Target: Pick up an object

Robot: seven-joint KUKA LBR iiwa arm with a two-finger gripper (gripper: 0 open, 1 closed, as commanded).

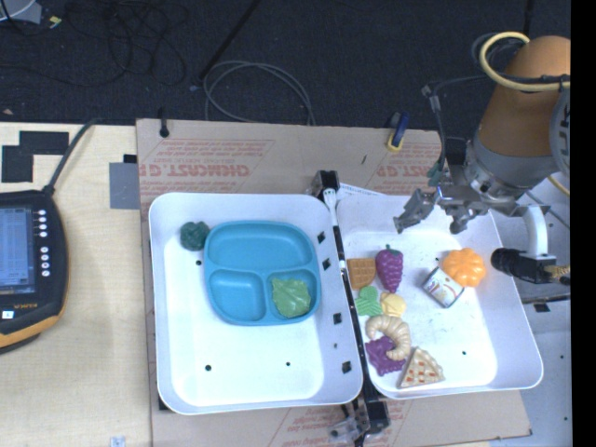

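Gripper (438,210) hovers over the right bin (521,361), far end, jaws apart, holding nothing. Nearest toys: orange pepper (464,266), small can (443,287), purple grapes (389,268), all just below it.
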